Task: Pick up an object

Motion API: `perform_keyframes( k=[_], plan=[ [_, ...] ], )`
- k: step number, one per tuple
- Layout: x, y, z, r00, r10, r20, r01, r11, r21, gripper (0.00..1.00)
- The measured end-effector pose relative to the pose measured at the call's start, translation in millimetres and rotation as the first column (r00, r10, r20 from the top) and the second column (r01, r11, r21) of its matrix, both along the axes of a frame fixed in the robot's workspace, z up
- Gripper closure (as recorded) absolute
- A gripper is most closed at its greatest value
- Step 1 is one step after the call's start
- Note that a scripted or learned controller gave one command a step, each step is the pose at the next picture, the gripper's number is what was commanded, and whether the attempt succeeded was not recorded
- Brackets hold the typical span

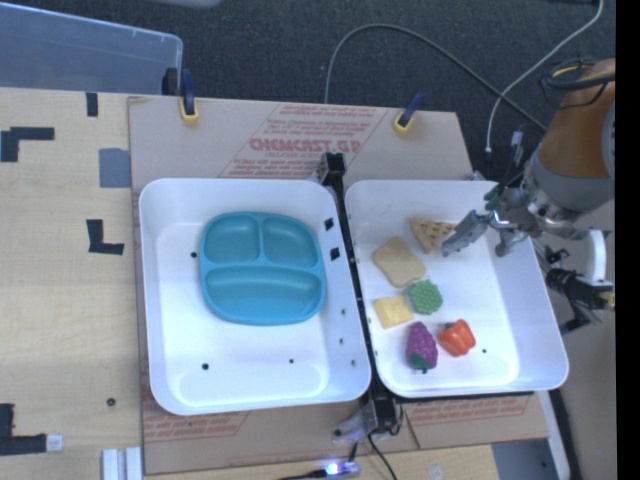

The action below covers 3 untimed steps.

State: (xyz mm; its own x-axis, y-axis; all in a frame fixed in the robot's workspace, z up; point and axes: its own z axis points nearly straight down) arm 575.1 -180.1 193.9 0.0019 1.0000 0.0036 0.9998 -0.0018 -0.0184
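The right bin point(530, 358) holds several toy foods: a tan pizza-like wedge point(432, 232), a beige bread slice point(398, 263), a green round piece point(426, 296), a yellow block point(392, 311), a purple grape bunch point(421, 346) and a red-orange pepper point(457, 337). My gripper point(486, 236) hangs over the bin's upper right part, just right of the wedge, with its fingers spread and nothing between them. The grey finger point(463, 235) on the left points toward the wedge.
The left bin point(160, 268) carries a blue divided plate point(263, 268). A black divider clip point(333, 173) sits where the bins meet. Cables loop behind the bins, and yellow clamps point(189, 108) pin the cardboard base.
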Motion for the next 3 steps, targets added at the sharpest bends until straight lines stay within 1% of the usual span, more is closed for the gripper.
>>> perform_keyframes(
  k=[1, 2, 3],
  plan=[
    [3, 1, 7, 1.0, 0.004, 0.011, -0.004, 1.0, -0.002, 0.0],
    [-6, 6, -57, 1.0, 0.004, 0.006, -0.004, 1.0, -0.001, 0.0],
    [-6, 6, -111, 1.0, 0.004, 0.012, -0.004, 1.0, -0.003, 0.0]
  ],
)
